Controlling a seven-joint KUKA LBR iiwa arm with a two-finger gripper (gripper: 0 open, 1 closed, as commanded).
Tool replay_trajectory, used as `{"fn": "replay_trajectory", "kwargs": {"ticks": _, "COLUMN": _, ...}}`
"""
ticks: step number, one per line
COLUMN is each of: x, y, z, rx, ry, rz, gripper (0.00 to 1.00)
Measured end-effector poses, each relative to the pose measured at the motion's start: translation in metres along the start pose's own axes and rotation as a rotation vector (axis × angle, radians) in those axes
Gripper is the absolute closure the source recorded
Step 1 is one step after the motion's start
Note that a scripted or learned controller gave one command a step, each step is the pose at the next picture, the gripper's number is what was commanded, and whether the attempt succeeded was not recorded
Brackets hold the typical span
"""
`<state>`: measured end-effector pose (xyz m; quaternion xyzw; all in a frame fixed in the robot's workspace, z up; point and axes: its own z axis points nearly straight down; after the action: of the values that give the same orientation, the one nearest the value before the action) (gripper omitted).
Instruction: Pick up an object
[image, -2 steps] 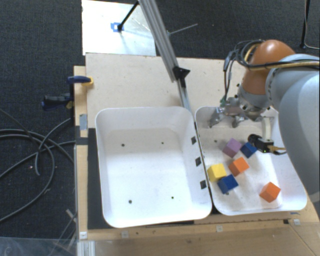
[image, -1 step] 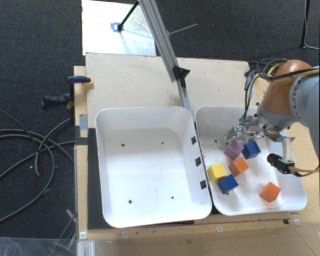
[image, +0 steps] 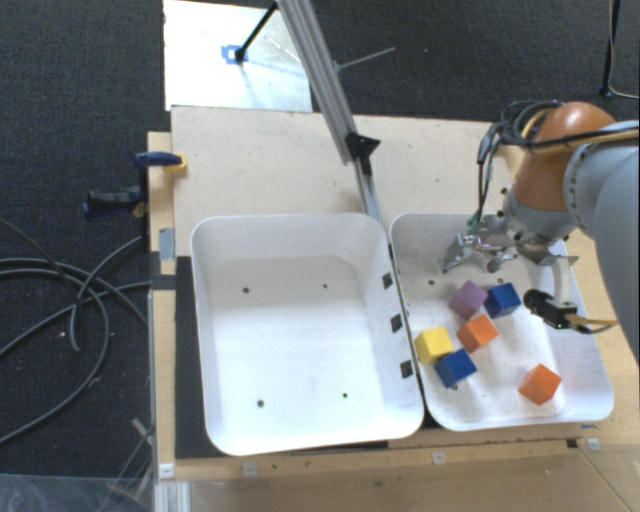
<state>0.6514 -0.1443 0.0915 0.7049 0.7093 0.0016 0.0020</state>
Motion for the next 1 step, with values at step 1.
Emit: {"fn": "replay_trajectory", "kwargs": {"ticks": 1, "x": 0.0169, "y": -0.0588, "z": 0.0012, "rx": 0.008, "ry": 0.002, "rz": 0.006, "gripper": 0.00}}
